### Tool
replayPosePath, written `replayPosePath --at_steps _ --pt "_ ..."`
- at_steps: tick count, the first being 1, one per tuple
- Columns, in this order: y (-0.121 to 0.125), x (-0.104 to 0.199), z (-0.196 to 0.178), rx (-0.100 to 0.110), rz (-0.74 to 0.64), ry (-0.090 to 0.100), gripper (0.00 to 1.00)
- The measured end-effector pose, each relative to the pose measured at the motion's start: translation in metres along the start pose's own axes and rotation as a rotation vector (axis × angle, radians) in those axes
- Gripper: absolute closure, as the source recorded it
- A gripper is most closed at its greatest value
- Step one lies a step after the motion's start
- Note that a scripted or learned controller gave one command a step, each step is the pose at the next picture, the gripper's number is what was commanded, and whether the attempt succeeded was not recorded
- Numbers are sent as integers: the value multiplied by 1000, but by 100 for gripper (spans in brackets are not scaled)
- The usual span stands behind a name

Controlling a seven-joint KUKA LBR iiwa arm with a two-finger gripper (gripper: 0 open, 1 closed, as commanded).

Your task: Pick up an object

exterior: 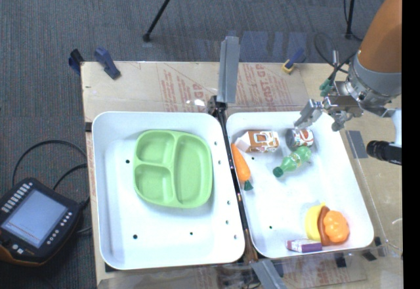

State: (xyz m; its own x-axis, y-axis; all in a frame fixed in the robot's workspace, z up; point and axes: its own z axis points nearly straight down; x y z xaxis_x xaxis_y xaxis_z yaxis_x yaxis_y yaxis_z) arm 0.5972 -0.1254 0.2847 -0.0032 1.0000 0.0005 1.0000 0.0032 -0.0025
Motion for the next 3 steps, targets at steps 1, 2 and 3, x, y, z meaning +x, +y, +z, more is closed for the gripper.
replayPosePath --at_steps 1,2,3 --pt "-20 18 139 3 -56 1 0" --pt "-18 -14 199 3 -8 2 0" --pt "-16 -24 198 -1 35 1 0"
